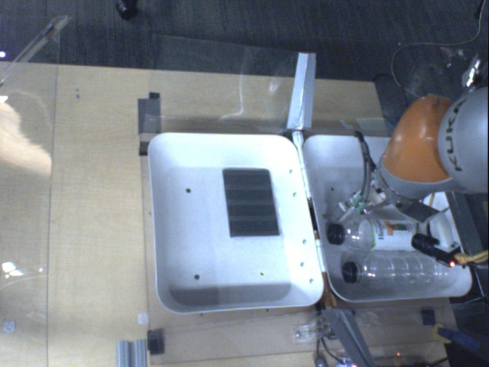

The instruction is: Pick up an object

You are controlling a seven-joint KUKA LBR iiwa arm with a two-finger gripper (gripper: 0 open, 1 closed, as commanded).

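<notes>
Gripper (365, 202) low in right bin (336, 155), just above upper clear bottle (374, 234); grip state impossible to tell | second clear bottle (397, 270) lying along near wall | dark ridged block (250, 202) flat in left bin (176, 228)

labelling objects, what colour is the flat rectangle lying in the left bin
Dark grey to black, with faint crosswise ridges; the flat rectangle shows best in the camera view.

Two white bins (168, 205), a dark ribbed pad (250, 202), clear black-capped bottles (397, 270), and the grey arm's orange band (412, 144).
</notes>
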